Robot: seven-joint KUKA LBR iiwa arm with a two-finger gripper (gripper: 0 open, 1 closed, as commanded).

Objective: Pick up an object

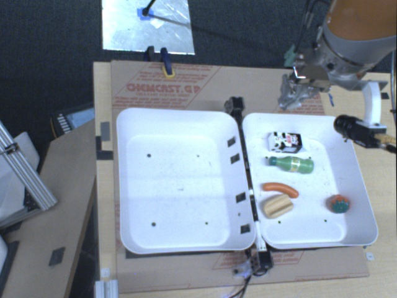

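Right bin (pixel 353 166): five small objects were seen lying in it, all apart from one another.
Carton (pixel 285 142): a small black-and-white printed box was noted near the bin's far wall, lying flat.
Green bottle (pixel 291 164): it was found on its side just in front of the carton, with its cap end pointing toward the divider between the bins; a pale label band was seen around its body.
Sausage (pixel 280 189): an orange-red toy sausage was seen lying crosswise in front of the bottle, slightly curved.
Bread roll (pixel 277 206): a tan bun-shaped piece was noted just in front of the sausage, close to it; contact could not be judged.
Ball (pixel 339 203): a small round object, orange on top and teal below, was found well off toward the bin's right side.
Left bin (pixel 177 179): a bare white floor with a few dark specks was recorded.
Gripper (pixel 296 97): it was seen hanging behind the far rim of the right bin, over the cardboard bench cover (pixel 186 85), well apart from every object. Nothing was seen in it. How far the fingers were spread could not be told, the metalwork being blurred together.
Arm (pixel 356 17): the grey body with its orange band was seen entering at upper right.
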